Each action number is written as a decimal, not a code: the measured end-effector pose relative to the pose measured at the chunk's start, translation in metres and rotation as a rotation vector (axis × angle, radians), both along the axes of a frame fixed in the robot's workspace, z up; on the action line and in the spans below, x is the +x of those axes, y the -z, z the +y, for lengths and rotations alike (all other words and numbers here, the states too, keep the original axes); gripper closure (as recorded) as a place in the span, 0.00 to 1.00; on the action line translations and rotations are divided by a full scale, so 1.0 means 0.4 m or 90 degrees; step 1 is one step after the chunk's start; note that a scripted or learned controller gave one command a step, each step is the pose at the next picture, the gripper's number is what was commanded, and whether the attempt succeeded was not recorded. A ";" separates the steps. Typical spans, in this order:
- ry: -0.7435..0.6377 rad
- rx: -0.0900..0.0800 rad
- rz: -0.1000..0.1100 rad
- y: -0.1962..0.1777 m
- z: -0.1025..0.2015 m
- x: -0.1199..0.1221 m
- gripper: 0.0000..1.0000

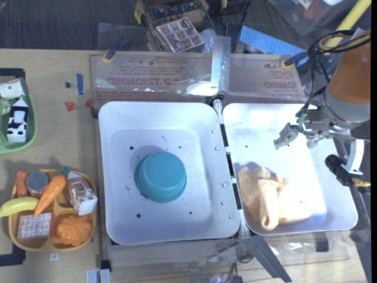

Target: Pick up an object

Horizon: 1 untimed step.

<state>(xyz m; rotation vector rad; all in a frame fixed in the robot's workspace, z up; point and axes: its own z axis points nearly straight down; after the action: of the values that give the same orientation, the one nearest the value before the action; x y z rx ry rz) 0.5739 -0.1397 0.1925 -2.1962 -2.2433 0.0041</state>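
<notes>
The bench (pixel 53 69) carries two shallow white bins side by side. The left bin (pixel 118 128) holds an upturned teal bowl (pixel 161 176), a little below and left of its centre, clear of every wall. The right bin (pixel 253 122) holds a crumpled pale yellow cloth (pixel 271 200), bunched in its near left corner and touching the wall beside the divider. The grey arm (pixel 350 108), with its orange band, hangs over the right bin's right edge, and its gripper (pixel 287 137) sits above the bare far half of that bin, apart from the cloth, its fingers spread with nothing between them. At the bench's near left corner a yellow tray (pixel 88 184) holds toy food: a carrot (pixel 49 195), a banana (pixel 17 206) and a small carton (pixel 80 194). A green dish (pixel 28 135) lies along the left edge.
</notes>
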 end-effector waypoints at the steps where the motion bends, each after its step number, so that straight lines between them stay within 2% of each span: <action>1: -0.211 0.002 0.001 0.201 0.021 0.073 0.00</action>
<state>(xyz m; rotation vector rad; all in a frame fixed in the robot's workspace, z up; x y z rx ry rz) 0.6032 -0.1313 0.1120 -1.7944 -2.5735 0.0026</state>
